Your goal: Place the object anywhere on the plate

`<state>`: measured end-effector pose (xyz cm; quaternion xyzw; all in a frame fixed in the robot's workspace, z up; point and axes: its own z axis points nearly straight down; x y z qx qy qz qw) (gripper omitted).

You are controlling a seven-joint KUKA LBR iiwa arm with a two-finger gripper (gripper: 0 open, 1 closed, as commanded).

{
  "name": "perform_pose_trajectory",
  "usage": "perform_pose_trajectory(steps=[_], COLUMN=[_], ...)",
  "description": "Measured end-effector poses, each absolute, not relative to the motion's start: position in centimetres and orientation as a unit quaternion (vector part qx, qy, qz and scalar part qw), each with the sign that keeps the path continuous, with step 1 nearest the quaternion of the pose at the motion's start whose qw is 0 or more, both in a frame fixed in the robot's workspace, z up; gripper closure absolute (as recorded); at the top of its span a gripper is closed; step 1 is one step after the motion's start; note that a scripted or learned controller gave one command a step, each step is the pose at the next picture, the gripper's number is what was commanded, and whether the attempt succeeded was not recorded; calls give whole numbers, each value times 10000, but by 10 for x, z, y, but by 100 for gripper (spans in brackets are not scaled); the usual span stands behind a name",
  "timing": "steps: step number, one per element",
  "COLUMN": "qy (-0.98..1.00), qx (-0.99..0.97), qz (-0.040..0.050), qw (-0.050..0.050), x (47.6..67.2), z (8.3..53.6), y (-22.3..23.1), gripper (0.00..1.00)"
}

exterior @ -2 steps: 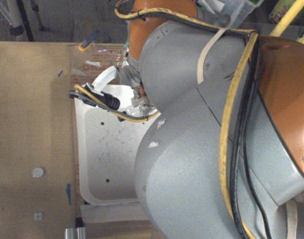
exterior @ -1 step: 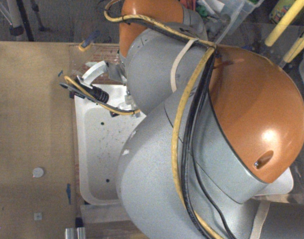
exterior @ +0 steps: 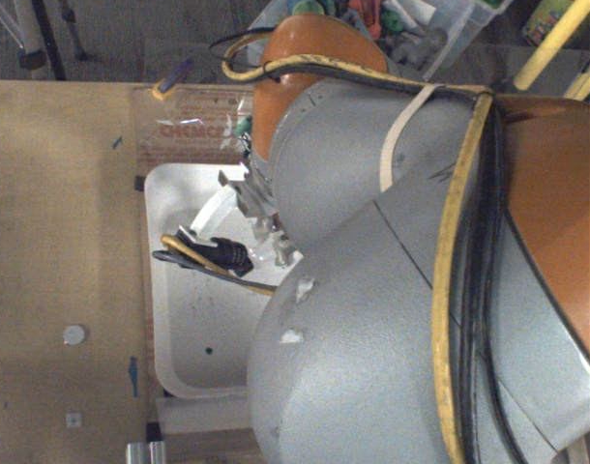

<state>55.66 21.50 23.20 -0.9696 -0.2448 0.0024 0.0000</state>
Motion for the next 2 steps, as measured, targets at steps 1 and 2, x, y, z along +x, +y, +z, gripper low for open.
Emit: perform_pose_trajectory(steps=[1,2], qy=[-2272,-3147], qx=[-9738,-9492], qz=[3,21], qw=[-4,3], x=[618,552], z=[208,271], y=[224,226], gripper=[100,100])
